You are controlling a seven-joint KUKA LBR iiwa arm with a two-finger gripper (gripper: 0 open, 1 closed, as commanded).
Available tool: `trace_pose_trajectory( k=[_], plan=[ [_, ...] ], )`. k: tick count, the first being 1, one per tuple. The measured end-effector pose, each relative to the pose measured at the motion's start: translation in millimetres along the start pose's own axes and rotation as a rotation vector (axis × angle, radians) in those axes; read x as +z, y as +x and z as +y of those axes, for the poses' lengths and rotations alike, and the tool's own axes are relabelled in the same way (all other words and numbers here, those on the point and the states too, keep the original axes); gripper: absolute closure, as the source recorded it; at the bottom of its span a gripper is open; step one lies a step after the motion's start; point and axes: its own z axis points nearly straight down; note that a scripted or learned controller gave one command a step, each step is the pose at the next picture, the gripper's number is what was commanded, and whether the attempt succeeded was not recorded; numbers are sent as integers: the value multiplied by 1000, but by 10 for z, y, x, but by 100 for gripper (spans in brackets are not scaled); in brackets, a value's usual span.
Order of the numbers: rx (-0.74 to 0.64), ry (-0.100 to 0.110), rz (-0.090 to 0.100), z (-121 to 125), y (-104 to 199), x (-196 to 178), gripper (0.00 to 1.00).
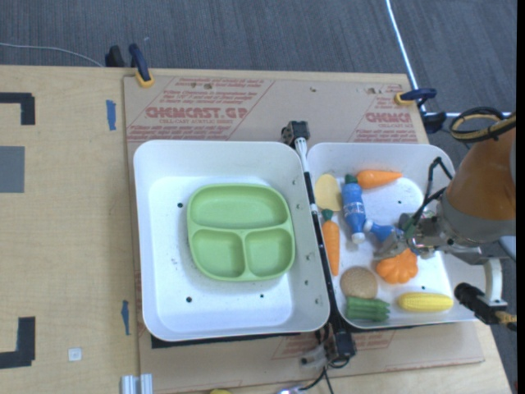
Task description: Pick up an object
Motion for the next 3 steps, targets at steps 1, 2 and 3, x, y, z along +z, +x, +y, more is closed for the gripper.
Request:
trace_pose_trajectory(
  k=[1,2,3],
  plan=[
    [-1,-13,-3,-172,497,226,0],
    [-2,0,1,331,404,172,0],
    [-3,-1,1,874,409,259,0]
  ],
)
